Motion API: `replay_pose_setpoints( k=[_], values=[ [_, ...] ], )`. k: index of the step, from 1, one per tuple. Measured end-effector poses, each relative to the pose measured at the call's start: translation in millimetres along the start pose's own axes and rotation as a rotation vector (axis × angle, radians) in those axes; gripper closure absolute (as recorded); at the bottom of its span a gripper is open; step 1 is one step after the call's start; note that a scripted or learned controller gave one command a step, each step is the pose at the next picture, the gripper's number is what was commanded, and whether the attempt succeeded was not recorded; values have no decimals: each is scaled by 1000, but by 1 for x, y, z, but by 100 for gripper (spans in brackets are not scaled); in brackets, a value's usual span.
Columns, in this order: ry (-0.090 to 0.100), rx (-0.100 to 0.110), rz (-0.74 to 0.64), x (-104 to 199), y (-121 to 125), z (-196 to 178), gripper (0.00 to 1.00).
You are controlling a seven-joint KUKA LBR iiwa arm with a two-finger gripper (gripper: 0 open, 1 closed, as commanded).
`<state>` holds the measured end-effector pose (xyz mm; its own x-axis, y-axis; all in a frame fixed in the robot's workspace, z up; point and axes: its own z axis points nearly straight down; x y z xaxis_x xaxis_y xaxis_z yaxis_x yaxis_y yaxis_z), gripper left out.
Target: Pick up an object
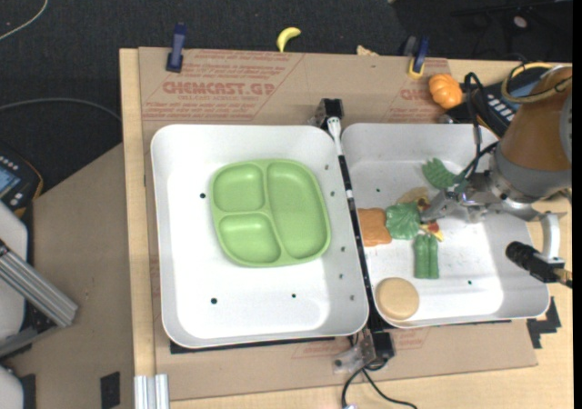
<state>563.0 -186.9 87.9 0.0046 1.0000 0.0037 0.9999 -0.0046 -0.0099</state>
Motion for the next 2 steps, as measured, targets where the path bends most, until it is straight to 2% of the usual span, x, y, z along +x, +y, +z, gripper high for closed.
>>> replay_pose_setpoints(
  k=[1,2],
  values=[
    [-7,-19,-3,5,-49,-149,0],
    [1,0,-2,13,-79,0,0]
  ],
)
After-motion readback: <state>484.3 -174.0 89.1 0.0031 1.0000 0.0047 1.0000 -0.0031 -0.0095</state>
